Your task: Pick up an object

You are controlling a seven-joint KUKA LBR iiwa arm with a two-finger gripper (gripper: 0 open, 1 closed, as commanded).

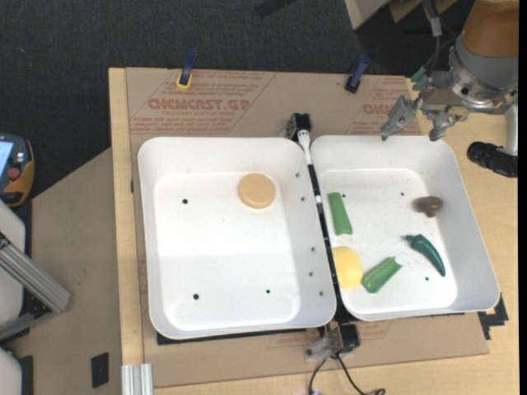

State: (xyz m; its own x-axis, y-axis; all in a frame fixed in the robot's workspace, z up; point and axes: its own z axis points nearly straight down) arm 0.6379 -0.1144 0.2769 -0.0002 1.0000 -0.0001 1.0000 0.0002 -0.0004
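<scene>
The claw [416,123] hung released above the right bin's [469,220] far rim, clear of its green pepper [426,252], presumably for unobstructed viewing.

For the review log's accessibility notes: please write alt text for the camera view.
The arm's open tool hovers above the right bin's far edge, holding nothing. That bin holds a green stick, yellow lemon, green pickle, dark green pepper and brown lump; the left bin holds a tan disc.
</scene>
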